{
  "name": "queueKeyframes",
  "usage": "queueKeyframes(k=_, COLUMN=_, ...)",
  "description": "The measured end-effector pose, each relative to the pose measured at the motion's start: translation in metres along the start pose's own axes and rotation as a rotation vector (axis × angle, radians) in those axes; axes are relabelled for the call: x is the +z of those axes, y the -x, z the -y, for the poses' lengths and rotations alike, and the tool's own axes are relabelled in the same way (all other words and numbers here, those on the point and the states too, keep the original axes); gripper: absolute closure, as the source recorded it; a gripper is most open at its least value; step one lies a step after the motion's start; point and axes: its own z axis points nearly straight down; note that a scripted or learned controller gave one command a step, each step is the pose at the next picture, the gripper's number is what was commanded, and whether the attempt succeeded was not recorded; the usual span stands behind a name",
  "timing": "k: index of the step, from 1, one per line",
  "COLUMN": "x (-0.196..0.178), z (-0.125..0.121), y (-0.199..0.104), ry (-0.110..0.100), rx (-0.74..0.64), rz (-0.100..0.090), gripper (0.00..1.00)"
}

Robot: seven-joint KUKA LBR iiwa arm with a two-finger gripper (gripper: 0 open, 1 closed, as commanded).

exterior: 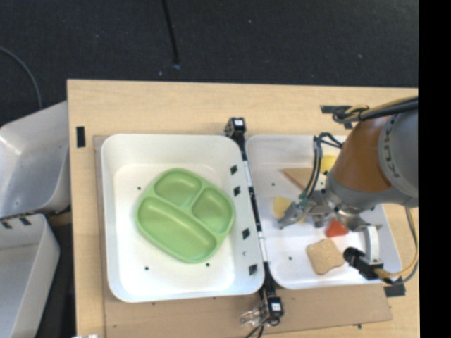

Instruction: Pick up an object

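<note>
The arm, grey with an orange-brown band, reaches in from the right over the right bin. Its gripper hangs low over the bin's middle, just below and right of a small yellow piece. A tan toast-like piece lies near the bin's front. A red piece peeks out under the wrist. A brown triangular piece lies toward the back, with a yellow object behind it, partly hidden by the arm. I see nothing held in the gripper.
The left bin holds a green divided plate at its middle. A black-clipped divider separates the two bins. Cables run along the arm and near the right bin's front right corner.
</note>
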Motion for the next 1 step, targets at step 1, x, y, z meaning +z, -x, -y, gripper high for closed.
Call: queueKeyframes(k=1, x=-0.0137, z=-0.0011, y=0.0006, ry=0.006, rx=0.008, rz=-0.001, gripper=1.0)
